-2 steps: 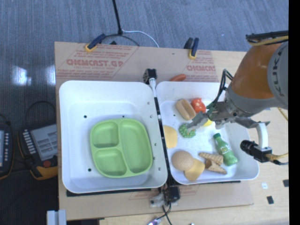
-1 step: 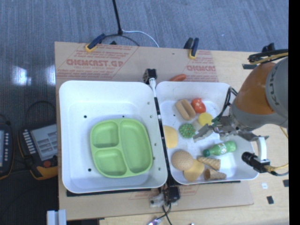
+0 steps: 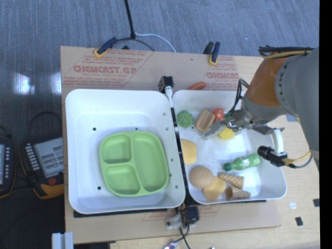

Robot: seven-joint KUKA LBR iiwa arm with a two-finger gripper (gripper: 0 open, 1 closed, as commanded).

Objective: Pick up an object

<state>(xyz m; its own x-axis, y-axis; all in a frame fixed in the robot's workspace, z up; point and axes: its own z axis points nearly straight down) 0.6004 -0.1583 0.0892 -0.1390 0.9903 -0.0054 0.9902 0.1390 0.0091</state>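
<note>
Grey gripper, grip state unclear, sits low in the right bin among toy food, beside a yellow lemon and hot dog, seemingly reaching to grab one.

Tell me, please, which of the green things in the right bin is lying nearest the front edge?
The green bottle, lying on its side; the round green ball sits farther back by the divider.

I see a divided tray in the left bin; toy foods lie in the right bin.
</note>
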